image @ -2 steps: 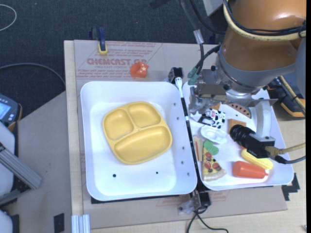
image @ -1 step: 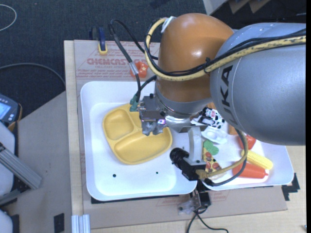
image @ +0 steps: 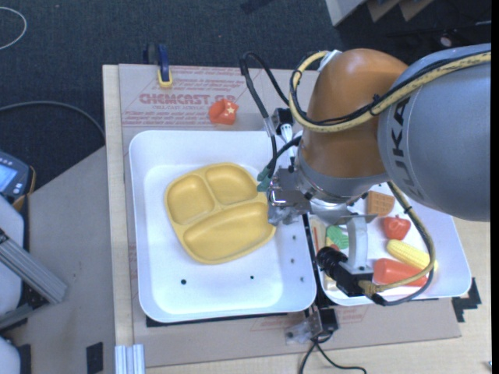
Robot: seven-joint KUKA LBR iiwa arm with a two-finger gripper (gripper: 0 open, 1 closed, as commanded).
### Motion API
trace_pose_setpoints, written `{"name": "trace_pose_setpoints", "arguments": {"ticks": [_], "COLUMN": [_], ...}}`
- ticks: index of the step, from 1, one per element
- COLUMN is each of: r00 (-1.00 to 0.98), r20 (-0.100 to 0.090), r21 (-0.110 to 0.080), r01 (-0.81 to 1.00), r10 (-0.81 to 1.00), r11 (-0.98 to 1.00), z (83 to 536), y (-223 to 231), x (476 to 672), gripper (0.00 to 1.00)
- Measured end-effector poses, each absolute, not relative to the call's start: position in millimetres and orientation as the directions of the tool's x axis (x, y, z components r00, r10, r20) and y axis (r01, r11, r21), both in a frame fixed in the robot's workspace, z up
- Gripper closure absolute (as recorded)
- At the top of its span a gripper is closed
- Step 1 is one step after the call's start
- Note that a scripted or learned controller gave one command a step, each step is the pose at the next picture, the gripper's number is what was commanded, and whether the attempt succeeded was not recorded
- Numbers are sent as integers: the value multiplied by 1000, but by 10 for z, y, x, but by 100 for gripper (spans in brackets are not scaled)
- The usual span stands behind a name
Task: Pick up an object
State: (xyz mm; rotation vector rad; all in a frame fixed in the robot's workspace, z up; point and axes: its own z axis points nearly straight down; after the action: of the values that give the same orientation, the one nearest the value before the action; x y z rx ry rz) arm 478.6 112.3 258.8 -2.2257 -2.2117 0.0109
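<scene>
Wrist point(image: 355, 119) hides the gripper; its state cannot be told. At 9 o'clock, the tray point(image: 220, 211), judged light, stiff, slippery, is best gripped by the rim.

A brown board point(image: 187, 92) with red lettering lies under two white bins — the left bin point(image: 148, 209) and the right bin point(image: 456, 263) sit side by side. A blue-and-yellow clamp point(image: 163, 65) grips the board's far edge. Dark carpet point(image: 117, 14) lies beyond — a thin cable point(image: 47, 107) curves across it.
</scene>
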Motion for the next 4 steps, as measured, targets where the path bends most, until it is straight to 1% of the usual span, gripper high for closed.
{"name": "trace_pose_setpoints", "arguments": {"ticks": [1,2,3,4], "r00": [-10,-1,4,-9], "r20": [2,6,-7,5], "r21": [6,22,-20,4], "r01": [1000,1000,1000,1000], "r10": [1000,1000,1000,1000], "r11": [9,1,-5,9], "z": [2757,4337,2501,3163], "y": [2152,2049,1761,2287], "x": [5085,5696,5351,4766], "gripper": [100,100,100,100]}}
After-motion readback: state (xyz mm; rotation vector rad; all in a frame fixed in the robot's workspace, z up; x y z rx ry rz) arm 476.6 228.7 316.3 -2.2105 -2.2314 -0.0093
